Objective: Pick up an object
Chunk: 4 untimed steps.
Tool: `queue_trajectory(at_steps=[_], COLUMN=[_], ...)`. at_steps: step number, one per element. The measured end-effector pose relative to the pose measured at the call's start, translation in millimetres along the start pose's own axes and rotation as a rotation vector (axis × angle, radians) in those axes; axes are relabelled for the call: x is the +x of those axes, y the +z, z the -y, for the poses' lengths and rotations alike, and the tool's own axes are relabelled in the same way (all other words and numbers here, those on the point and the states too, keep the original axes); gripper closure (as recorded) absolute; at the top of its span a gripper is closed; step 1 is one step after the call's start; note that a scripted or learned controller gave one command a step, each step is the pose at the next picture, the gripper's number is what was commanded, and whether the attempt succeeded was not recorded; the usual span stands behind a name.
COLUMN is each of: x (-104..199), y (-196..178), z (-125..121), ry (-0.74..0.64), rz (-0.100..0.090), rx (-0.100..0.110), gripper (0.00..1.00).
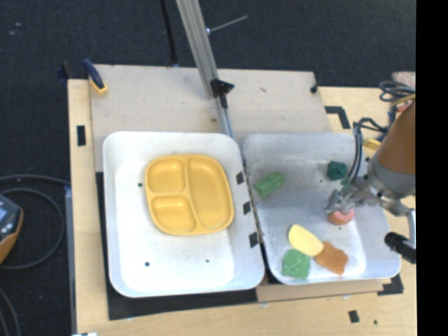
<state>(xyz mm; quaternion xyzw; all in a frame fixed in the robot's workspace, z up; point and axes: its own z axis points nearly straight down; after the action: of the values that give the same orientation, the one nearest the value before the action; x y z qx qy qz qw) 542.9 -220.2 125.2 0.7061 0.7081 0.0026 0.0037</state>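
Observation:
My gripper [341, 206] reaches into the right bin [308, 156] from the right, low over a small pink round object [341, 216] that shows just beneath its fingertips. A dark green piece [337, 169] lies a little behind the gripper. A light green oblong [269, 184] rests near the bin's left wall. At the bin's front sit a yellow piece [304, 239], a green leafy piece [296, 264] and an orange piece [332, 259].
The left bin [126, 257] holds a yellow divided plate [189, 193]. A metal pole [199, 40] rises slantwise behind the bins. The arm's wrist and cables [392, 159] hang over the right bin's right edge.

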Motion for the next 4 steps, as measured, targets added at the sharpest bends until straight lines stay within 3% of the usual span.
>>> queue_trajectory(at_steps=[2, 3, 4], x=[1, 56, 103], y=[-97, -102, -111], z=[2, -19, -22], ry=[0.000, -0.005, -0.004], rz=[0.002, -0.002, -0.002], rx=[0.002, 0.005, 0.007], gripper=[1.00, 1.00, 1.00])
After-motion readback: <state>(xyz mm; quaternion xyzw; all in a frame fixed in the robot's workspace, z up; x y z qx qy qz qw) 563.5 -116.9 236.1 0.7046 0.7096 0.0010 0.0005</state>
